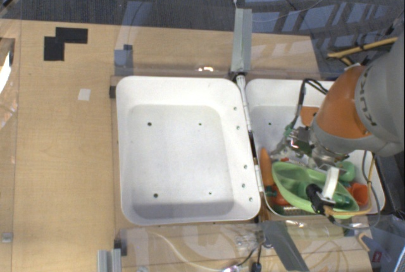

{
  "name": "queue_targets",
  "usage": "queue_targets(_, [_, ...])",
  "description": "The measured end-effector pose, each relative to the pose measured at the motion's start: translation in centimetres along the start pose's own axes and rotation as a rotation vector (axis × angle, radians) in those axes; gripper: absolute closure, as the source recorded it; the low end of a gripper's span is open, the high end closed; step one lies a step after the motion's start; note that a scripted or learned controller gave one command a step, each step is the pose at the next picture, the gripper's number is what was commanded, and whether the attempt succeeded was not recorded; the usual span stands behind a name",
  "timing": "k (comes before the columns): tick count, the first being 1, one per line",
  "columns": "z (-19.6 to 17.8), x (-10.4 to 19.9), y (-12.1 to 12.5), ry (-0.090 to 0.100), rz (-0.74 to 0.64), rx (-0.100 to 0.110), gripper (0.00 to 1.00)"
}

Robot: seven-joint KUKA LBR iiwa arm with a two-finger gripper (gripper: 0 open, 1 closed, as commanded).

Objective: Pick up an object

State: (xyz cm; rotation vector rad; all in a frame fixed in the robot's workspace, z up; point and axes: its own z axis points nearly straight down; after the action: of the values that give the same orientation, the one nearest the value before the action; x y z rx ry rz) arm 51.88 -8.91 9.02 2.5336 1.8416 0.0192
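- Worktop (57,157): pale wood surface carrying two shallow white bins side by side.
- Left bin (183,157): white, bare floor with a few small dark dots.
- Arm (380,106): grey, orange band (338,112) above the wrist; reaches in from the right and bends down over the right bin, wrist low above the clutter.
- Right bin (272,106): white, holds the candidate objects, all crowded into its near half.
- Green bowl-like piece (297,185): largest item in the pile, lying tilted beneath the wrist.
- Orange stick-shaped item (266,169): lies along the bin's left wall, just beside the green piece.
- Small orange object (361,191): at the pile's right edge.
- Gripper (304,144): hangs over the green piece's upper rim; whether it is apart or together cannot be told, and nothing is seen between its parts.
- Handling note, as judgement: the pile is tangled, so a clean pick calls for descending straight onto one exposed rim or edge, closing fully, then lifting slowly so neighbours fall away.
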Motion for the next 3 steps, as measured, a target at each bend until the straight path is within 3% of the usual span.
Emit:
queue_targets(1, [-9.5, 3.5, -2.5, -0.001, -0.183, 0.01, 0.0])
queue_targets(2, [-8.6, 0.8, 4.0, -0.003, -0.169, 0.012, 0.0])
queue_targets(3, [-0.6, 0.7, 11.9, -0.001, -0.21, 0.006, 0.0])
